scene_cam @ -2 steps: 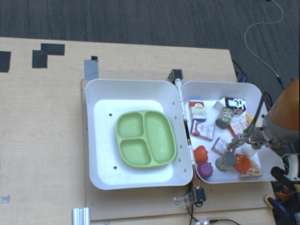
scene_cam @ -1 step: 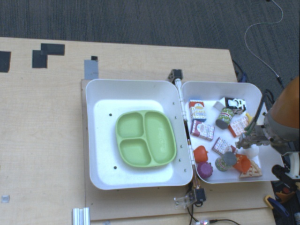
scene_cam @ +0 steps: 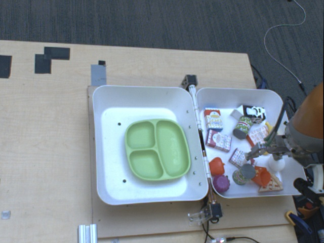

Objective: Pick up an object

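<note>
The right white bin [scene_cam: 276, 97] holds several small toy groceries. Among them are a red and white carton [scene_cam: 213, 119], a pink box [scene_cam: 219, 141], a green can [scene_cam: 243, 127], a black and white item [scene_cam: 254, 113], an orange pepper [scene_cam: 216, 166], a purple piece [scene_cam: 221, 184], a grey can [scene_cam: 245, 173] and a pizza slice [scene_cam: 271, 185]. My gripper [scene_cam: 257, 151] reaches in from the right over the bin's right half. It sits just above the grey can and next to a small patterned box [scene_cam: 237, 157]. I see nothing held in it.
The left white bin [scene_cam: 109, 135] holds a green divided plate [scene_cam: 157, 150]. A metal hinge rail [scene_cam: 198, 130] runs between the bins. Cables and clamps lie at the bench's front edge [scene_cam: 210, 214]. Bare wooden bench stretches to the left.
</note>
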Motion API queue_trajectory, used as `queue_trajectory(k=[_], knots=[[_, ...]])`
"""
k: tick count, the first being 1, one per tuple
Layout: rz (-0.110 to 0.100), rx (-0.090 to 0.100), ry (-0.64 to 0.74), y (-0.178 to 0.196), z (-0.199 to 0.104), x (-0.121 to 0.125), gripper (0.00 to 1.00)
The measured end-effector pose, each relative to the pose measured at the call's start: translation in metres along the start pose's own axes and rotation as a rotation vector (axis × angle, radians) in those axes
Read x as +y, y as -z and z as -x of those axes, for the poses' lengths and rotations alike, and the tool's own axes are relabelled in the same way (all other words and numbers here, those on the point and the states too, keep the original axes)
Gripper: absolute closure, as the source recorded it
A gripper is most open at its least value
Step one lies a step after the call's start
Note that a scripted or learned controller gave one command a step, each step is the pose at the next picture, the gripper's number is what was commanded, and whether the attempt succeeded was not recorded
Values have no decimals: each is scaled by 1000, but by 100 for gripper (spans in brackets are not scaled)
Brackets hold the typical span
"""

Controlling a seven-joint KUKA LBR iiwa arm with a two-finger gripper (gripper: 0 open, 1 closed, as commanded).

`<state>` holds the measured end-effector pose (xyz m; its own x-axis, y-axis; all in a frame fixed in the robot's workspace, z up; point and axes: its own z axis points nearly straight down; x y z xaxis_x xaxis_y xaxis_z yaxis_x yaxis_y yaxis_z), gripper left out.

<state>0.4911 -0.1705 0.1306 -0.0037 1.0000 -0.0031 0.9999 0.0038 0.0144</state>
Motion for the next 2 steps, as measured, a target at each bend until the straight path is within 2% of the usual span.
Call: queue_trajectory(k=[1,2], knots=[[-1,-2,-3,-41,-31,-1,0],[6,-2,-1,-28,-31,2,100]])
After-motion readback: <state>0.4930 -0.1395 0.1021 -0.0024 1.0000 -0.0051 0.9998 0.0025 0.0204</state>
